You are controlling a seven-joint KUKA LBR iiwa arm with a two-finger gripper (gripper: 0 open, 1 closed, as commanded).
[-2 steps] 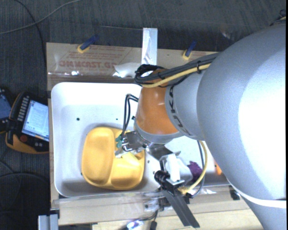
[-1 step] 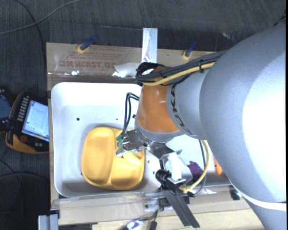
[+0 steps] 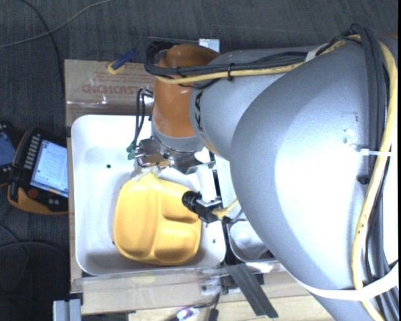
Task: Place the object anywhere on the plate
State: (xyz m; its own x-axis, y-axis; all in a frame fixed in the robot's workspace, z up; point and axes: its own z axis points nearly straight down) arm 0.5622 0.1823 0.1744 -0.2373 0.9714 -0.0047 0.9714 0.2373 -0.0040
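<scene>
Grey arm's gripper sits just beyond the far rim of the yellow sectioned plastic plate; whether it holds anything, can't tell.

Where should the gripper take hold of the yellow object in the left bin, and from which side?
Probably from above, across the shallow groove dividing the yellow object into two rounded lobes. It lies flat in the white bin, and its smooth, bulging sides offer little else to pinch.

A yellow object lies in a white bin, under a grey, orange-banded arm.
</scene>
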